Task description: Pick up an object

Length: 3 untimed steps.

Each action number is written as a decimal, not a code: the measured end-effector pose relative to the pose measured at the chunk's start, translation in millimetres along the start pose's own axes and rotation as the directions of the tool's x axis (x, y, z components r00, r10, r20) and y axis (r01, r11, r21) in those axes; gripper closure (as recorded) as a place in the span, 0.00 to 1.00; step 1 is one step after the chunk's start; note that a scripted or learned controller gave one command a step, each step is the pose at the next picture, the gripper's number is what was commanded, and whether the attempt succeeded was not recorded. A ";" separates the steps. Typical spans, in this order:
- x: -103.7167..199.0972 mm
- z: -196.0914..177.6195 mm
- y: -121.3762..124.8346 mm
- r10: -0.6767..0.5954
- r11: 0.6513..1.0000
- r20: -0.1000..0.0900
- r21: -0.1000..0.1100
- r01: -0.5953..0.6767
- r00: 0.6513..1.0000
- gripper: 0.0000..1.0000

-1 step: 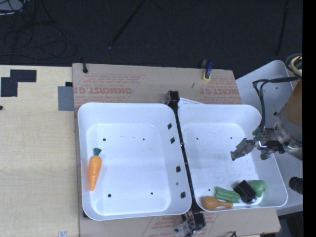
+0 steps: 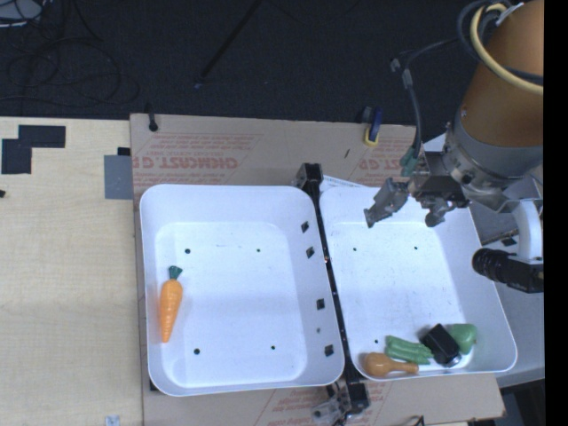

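One end effector [image 2: 411, 204], fingers spread, nothing held | hangs over right bin [image 2: 497, 327] far edge | toy cluster [image 2: 426, 351] lies at its near edge, well apart

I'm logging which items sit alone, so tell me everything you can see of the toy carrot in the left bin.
The carrot is a small toy, orange-bodied with a dark green top, and looks like smooth plastic. It lies flat on the floor of the left bin, close to that bin's left wall, its green end pointing to the far side and its tapered tip toward the near edge. It sits alone, touching just the floor. The gripper hangs over the other bin.
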<state>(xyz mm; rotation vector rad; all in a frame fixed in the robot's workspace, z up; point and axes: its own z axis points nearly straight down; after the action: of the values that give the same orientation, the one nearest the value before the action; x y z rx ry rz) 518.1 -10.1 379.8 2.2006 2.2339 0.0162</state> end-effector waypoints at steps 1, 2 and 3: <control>-7.1 -3.0 -2.6 0.012 1.000 0.003 0.016 -0.012 1.000 1.00; -43.6 -133.7 70.3 0.016 1.000 0.007 -0.003 -0.016 1.000 1.00; 39.6 -157.5 103.1 0.006 1.000 0.002 0.011 -0.006 1.000 1.00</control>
<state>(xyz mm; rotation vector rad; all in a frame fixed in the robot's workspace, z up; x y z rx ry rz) 618.8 30.5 538.5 2.2120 2.2318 0.0020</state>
